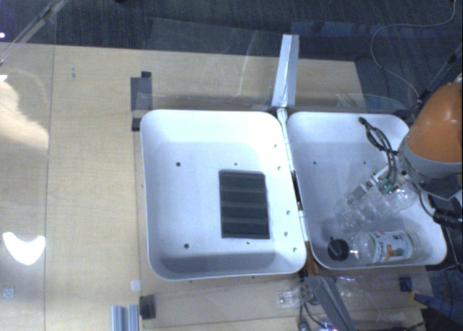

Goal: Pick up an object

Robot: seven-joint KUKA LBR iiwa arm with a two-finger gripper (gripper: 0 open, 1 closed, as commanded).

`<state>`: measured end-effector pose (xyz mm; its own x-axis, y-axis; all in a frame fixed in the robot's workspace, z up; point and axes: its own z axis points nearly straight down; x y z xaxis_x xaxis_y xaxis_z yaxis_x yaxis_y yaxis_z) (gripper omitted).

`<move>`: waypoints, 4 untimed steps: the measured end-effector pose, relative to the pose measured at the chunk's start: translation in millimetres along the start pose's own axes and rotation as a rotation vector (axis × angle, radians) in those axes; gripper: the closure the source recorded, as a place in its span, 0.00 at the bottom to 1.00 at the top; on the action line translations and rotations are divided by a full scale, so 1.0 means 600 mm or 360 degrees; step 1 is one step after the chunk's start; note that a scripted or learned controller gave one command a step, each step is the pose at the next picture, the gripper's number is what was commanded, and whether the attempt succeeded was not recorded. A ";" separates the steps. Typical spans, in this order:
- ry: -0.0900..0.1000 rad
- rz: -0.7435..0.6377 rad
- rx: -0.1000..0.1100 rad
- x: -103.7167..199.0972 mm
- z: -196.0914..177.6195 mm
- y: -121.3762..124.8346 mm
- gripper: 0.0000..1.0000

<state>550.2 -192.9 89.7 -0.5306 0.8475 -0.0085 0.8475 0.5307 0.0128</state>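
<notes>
Both bins, left [163, 178] and right [318, 145], are white. The left one holds a dark grey ribbed panel [244, 204]. A clear bottle [372, 246] has a black cap and white label. My arm [438, 134] is orange over grey. The bench [79, 178] is pale wood.

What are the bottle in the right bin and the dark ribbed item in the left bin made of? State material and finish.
Bottle: apparently clear plastic, glossy; the bin shows through it, and it has a black cap and a label. Ribbed item: dark grey, matte, without glare; possibly rubber or plastic, can't tell.
</notes>
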 end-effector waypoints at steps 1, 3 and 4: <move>0.0000 -0.0065 -0.0001 0.113 -0.002 -0.007 0.00; 0.0001 0.0556 0.0005 0.072 0.004 0.169 0.00; 0.0001 0.0655 0.0010 -0.013 0.007 0.207 0.00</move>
<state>659.5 -133.5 86.9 -0.1471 0.9891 -0.0036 0.9891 0.1471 0.0090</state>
